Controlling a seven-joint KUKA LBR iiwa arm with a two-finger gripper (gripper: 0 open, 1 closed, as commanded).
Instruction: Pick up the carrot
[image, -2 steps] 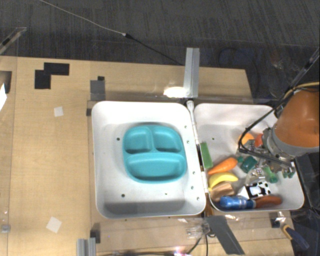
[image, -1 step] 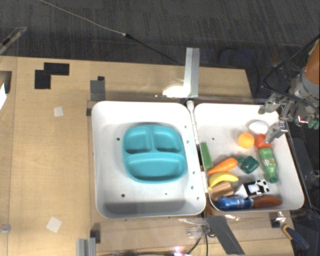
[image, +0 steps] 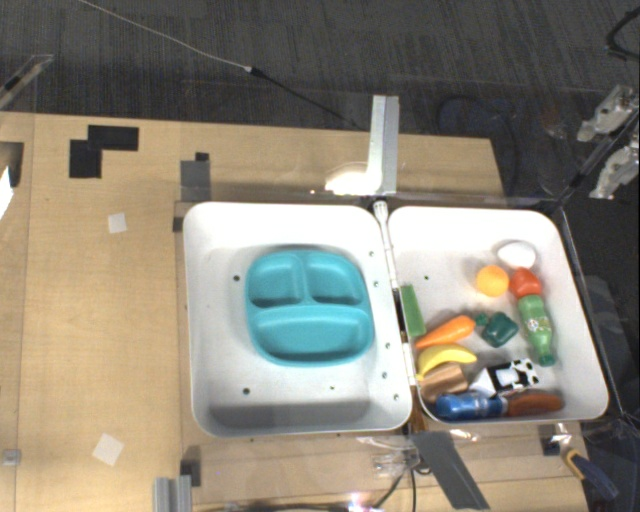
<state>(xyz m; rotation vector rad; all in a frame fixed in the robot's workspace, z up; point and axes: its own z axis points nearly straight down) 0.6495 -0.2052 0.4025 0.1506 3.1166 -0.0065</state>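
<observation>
The carrot (image: 446, 331) lies untouched in the right bin (image: 575, 300), just above a banana (image: 446, 358) and beside a dark green block (image: 497, 326), so the pick has not begun; the tool's state I cannot tell

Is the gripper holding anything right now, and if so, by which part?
Nothing is held. The carrot lies in the right bin among the other toy food, beside the banana, with no fingers on it.
</observation>
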